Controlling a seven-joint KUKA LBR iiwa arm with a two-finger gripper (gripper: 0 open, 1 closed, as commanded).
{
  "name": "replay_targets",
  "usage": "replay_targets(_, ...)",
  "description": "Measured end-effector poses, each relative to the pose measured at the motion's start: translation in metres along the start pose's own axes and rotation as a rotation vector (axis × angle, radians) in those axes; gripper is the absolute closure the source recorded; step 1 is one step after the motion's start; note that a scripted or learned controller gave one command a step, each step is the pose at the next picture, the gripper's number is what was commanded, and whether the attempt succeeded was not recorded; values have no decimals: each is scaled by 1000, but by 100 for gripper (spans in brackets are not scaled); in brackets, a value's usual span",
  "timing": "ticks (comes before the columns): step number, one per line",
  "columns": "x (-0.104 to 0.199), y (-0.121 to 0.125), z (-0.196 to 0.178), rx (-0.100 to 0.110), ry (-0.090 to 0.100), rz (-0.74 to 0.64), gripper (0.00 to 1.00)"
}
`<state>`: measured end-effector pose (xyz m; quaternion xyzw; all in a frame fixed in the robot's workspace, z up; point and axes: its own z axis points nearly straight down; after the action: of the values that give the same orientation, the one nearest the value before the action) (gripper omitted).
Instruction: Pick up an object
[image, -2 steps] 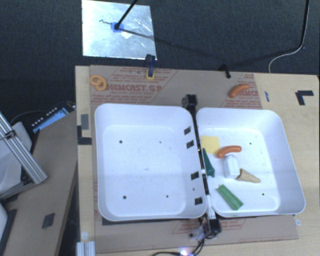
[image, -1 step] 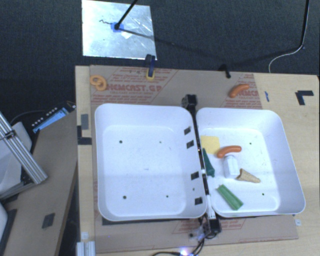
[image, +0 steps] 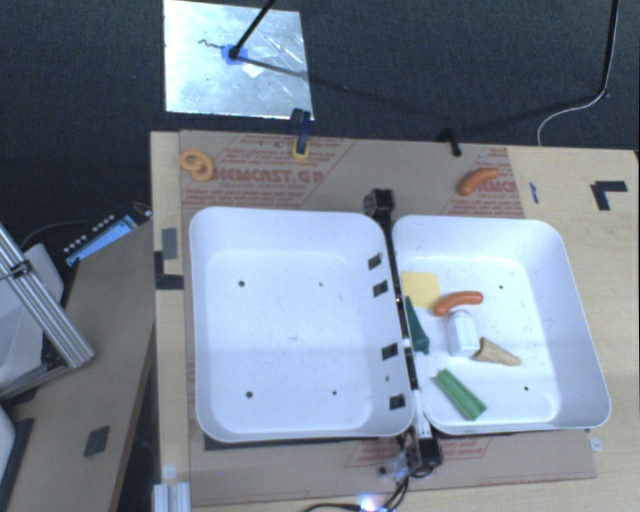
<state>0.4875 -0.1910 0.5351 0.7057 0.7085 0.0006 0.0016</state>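
Near the table's right side, the right bin (image: 578, 330) carries the candidates for picking: a yellow square (image: 421, 288), an orange sausage (image: 458, 300) just beside it, a white cylinder (image: 461, 331) I can't identify further, a tan cone-like piece (image: 497, 352) and a green block (image: 459, 393). A darker green piece (image: 416, 331) sits tight against the wall between the bins, its shape hard to make out. Whether the hand is open or closed, I cannot tell. The left bin (image: 290, 320) lies alongside. Both rest on a printed cardboard sheet (image: 330, 170), blurred lettering. Along the table's far edge: a second sausage (image: 478, 181), an orange ring (image: 197, 165), a yellow-and-blue clip (image: 300, 135). Beyond, dark carpet (image: 450, 60), a silver sheet (image: 238, 60), a white cable (image: 575, 105). A metal frame (image: 40, 310) is cut off at left.
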Motion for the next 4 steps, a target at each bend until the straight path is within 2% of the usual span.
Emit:
replay_targets(1,-16,-1,0,-1,-1,3,100)
replay_targets(2,-8,-1,0,0,0,0,100)
replay_targets(3,-16,11,0,-1,-2,3,100)
replay_targets(4,-2,11,0,0,0,0,100)
